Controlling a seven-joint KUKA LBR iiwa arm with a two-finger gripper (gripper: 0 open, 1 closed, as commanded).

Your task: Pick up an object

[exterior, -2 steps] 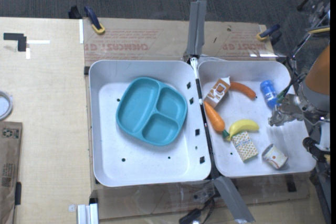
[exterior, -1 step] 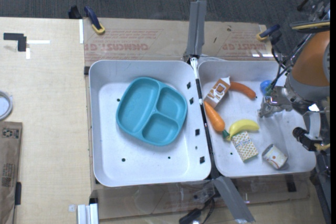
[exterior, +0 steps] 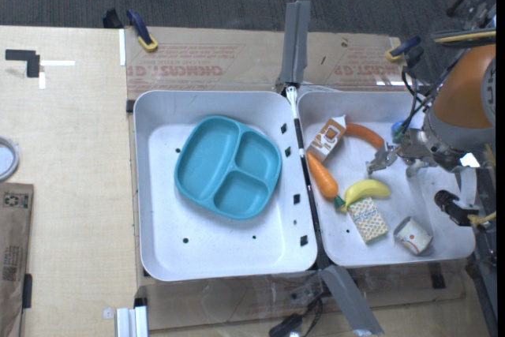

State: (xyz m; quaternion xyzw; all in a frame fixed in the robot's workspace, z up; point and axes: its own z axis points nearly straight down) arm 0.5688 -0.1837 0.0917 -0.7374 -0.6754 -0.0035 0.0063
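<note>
Nearest the lower edge of the right bin [exterior: 371, 255] lies a small white cup [exterior: 413, 235] on its side, its mouth rimmed in brown. Just left of it sits a speckled tan packet [exterior: 368, 219], tilted, with a green corner touching the stem end of a yellow banana [exterior: 366, 190]. That banana is short, curved and bright, lying across the bin's middle just above the packet. Left of it, close to the bin's inner wall, an orange carrot [exterior: 322, 175] points down and right toward the banana's stem. Higher up stands a small white and orange carton [exterior: 327, 139], leaning, and behind it a longer orange piece [exterior: 364, 135], shaped like a sausage or second carrot, arcs toward the right.

The gripper [exterior: 382, 162] hangs over the right bin just above the banana and below the end of the orange piece; its thin metal fingers look slightly parted, with nothing seen between them. The grey arm with its orange band [exterior: 467, 91] reaches in from the right.

In the left bin [exterior: 158, 241] a blue divided plate [exterior: 228, 166] rests near the centre.
</note>
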